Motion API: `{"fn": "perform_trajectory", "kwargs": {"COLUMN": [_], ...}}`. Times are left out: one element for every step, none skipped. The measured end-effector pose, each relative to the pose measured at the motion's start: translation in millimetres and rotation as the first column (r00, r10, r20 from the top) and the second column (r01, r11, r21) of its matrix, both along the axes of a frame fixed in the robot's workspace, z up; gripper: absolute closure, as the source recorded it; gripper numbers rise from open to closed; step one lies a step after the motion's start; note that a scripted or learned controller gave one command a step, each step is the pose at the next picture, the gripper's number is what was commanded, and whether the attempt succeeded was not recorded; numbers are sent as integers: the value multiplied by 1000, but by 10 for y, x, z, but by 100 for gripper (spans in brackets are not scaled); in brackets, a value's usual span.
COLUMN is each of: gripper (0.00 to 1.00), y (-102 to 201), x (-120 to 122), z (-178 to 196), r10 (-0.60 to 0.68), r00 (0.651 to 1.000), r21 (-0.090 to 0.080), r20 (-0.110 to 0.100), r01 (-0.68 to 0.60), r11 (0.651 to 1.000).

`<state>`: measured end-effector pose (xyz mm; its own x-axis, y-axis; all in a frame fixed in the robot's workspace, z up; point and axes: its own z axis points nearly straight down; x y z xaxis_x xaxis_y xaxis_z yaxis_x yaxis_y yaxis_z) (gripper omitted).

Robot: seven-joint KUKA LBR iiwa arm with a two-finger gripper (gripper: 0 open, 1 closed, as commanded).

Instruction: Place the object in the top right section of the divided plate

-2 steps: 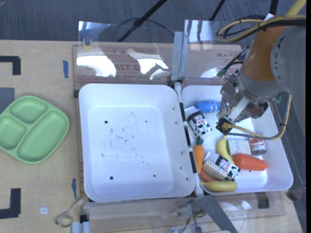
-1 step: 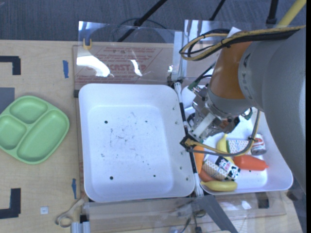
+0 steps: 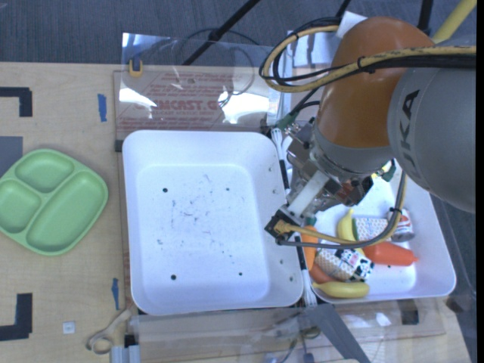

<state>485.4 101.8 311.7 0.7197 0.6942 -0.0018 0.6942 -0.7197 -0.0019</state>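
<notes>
The green divided plate [image 3: 51,201] lies on the wooden bench at the far left, with two small sections at its top and left and one long section at its lower right. My gripper [image 3: 339,197] hangs low over the right bin [image 3: 435,267], beneath the orange wrist band. Just below it lie a small yellow piece [image 3: 346,226], a patterned white pack [image 3: 376,227], an orange carrot [image 3: 392,254], a black-and-white spotted toy [image 3: 345,262] and a banana [image 3: 346,290]. The arm hides the bin's upper part.
The left bin [image 3: 151,165] stands between the plate and the right bin. A clear plastic sheet [image 3: 189,97] lies behind it. Black tape marks sit along the bench's left edge.
</notes>
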Motion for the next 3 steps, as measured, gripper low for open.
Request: {"fn": "perform_trajectory", "kwargs": {"gripper": [100, 100, 100], "y": [400, 405, 342], "x": [-60, -55, 338], "z": [-2, 90, -155], "r10": [-343, -343, -412], "r00": [939, 939, 911], "r21": [0, -1, 0], "r20": [2, 1, 3], "r01": [343, 343, 412], "r11": [939, 939, 911]}}
